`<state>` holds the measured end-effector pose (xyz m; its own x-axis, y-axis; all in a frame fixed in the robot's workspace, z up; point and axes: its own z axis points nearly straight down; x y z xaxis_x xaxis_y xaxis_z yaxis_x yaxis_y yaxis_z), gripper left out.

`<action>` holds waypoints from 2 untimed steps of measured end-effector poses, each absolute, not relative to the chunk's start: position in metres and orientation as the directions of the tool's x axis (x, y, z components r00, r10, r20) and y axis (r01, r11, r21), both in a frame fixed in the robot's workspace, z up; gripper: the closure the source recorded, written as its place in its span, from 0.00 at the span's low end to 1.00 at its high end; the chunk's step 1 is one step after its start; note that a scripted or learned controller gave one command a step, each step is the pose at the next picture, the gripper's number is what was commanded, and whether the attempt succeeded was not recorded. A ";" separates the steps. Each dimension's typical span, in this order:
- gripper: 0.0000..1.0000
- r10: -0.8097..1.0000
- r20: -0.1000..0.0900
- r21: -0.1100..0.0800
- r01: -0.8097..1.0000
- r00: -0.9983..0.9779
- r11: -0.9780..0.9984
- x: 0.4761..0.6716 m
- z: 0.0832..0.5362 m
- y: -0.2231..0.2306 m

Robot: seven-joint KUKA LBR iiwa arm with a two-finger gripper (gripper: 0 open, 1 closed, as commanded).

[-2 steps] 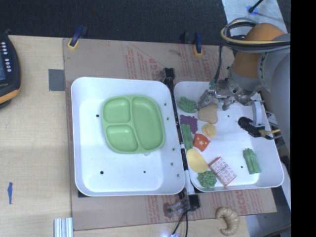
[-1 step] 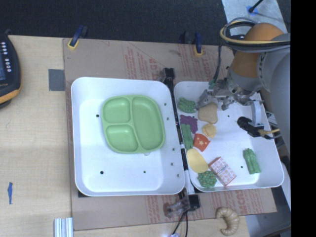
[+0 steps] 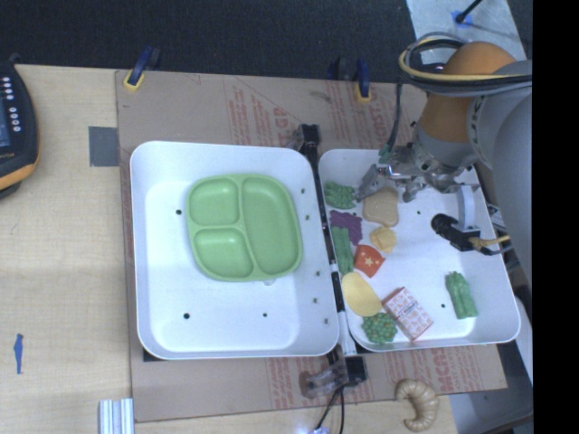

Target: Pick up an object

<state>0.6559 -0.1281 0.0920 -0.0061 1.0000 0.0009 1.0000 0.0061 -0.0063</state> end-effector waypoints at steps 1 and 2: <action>0.00 1.000 -0.001 -0.001 1.000 -0.002 0.002 0.656 0.093 -0.142; 0.00 1.000 0.000 -0.005 1.000 -0.005 0.005 0.656 0.092 -0.126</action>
<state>0.6561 -0.1260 0.0920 -0.0054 1.0000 -0.0003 1.0000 0.0054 -0.0049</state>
